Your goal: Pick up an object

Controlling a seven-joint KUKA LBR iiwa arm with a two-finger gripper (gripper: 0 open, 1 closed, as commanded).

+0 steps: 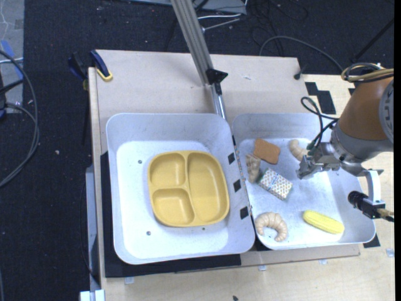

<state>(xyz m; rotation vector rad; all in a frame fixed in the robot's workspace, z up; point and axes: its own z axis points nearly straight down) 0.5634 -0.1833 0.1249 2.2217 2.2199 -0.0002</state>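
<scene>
While the gripper (305, 169) hangs over the right bin (360, 231), I cannot tell its finger spread. Best drop squarely onto the checkered block (276, 184), clear of the neighbouring brown piece (267, 150).

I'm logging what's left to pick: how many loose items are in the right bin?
5, maybe more behind the gripper: brown block, pale piece beside it, patterned block, shrimp-like item near the front, yellow corn front right.
</scene>
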